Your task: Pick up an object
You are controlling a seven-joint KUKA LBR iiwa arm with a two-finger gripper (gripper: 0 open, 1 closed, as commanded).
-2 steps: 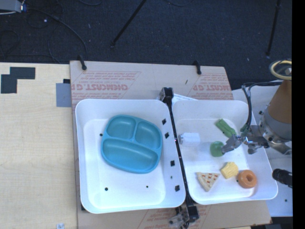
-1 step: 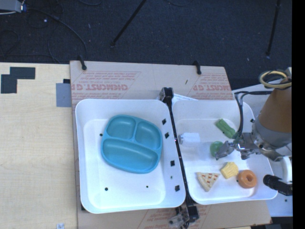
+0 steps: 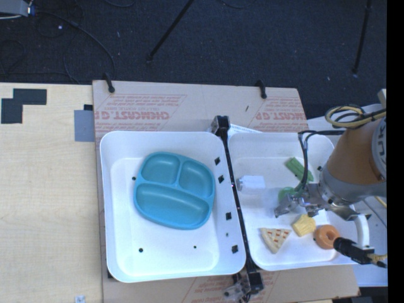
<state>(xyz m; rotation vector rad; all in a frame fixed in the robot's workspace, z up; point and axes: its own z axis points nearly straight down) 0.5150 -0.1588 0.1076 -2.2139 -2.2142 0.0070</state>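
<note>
The arm (image 3: 356, 160) is reaching in from the right edge of the view, its orange band facing the camera above the wrist. The wrist is angling down and leftward. The gripper (image 3: 285, 206) is sitting low at the arm's left end, its metal fingers pointing left and downward.
</note>
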